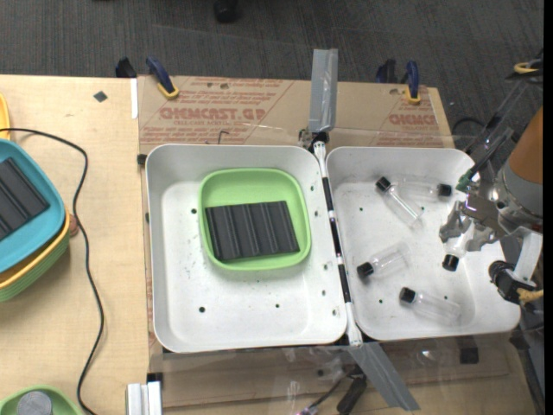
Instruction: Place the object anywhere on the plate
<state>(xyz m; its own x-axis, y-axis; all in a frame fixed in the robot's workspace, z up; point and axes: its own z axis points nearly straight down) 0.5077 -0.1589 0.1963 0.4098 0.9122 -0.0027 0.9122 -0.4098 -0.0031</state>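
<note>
Whether the gripper is spread or pressed together cannot be told. A slick, round vial may be missed, or dropped short of the green plate.

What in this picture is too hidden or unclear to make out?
All in the camera view:
- Arm: cut off by the right edge.
- Clear tube in the right bin: see-through body fades into the white floor.
- Plate: its middle is covered by a dark ridged mat.
- Blue tray: cut off by the left edge.
</note>
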